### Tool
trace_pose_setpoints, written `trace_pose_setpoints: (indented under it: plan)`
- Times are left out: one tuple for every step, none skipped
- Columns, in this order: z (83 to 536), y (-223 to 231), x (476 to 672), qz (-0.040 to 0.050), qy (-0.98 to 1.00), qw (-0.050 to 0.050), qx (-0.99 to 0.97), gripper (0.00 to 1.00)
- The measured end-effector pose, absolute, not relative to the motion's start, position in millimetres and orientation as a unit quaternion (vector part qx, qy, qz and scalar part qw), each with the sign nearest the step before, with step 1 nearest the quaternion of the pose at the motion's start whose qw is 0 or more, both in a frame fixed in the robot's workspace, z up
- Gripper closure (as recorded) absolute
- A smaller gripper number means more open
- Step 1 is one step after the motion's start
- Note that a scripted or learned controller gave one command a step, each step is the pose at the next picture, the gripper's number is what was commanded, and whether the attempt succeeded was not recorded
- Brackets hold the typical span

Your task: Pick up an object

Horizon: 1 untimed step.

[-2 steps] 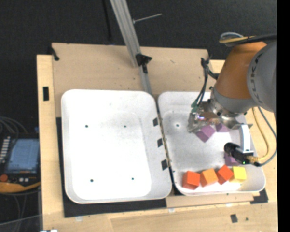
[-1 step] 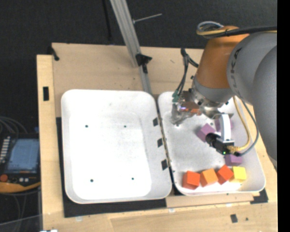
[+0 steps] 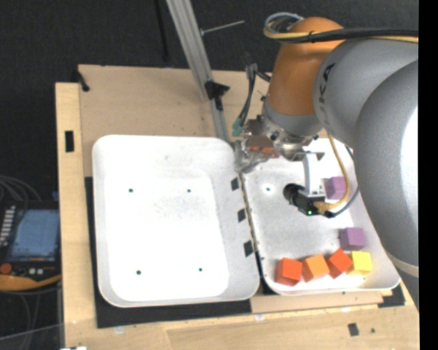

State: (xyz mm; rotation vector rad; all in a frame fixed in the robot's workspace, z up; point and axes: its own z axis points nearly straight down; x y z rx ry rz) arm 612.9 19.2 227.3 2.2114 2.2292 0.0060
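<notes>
The tool (image 3: 259,150), its grip state not discernible, should be lowered squarely over the purple block (image 3: 334,187) beside it.

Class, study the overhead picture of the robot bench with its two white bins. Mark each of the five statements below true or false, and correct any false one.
1. All the coloured blocks lie in the right bin. True.
2. The yellow block sits at the left end of the row along the bin's near edge. False: it is at the right end; the red-orange block is at the left end.
3. There are two purple blocks. True.
4. The arm reaches over the left bin. False: it is over the right bin.
5. The orange block is stacked on a purple one. False: it lies in the row.
</notes>
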Motion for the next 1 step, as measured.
trace_pose_setpoints:
  plan:
    - [221.1, 67.4, 629.2, 0.001, 0.709, 0.001, 0.705, 1.0]
